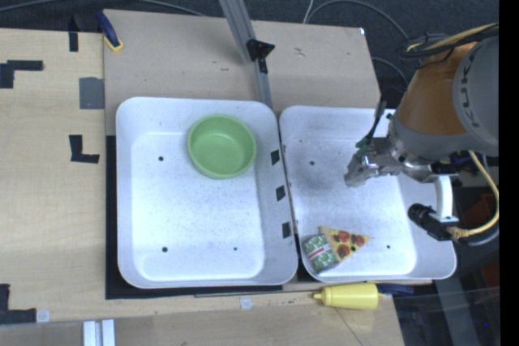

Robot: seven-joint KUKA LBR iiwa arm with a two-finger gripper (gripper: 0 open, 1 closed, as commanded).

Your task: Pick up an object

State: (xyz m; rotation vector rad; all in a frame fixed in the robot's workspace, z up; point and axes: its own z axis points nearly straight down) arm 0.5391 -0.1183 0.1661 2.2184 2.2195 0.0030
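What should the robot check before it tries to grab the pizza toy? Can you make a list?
1. Pizza slice in view in the right bin: ok.
2. Gripper above that same bin: ok.
3. Gripper right over the slice: not ok, it is off toward the bin's middle.
4. Slice clear of neighbours: not ok, a green packet touches it.
5. Jaws open: cannot tell.
6. Green bowl out of the way in the left bin: ok.

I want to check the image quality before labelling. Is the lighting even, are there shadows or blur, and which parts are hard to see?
Camera view: lighting soft and even, no strong glare on the white bins; a faint shadow lies under the gripper; the green bowl is sharp enough; the pizza slice toy and the gripper look slightly blurred, fine detail lost.
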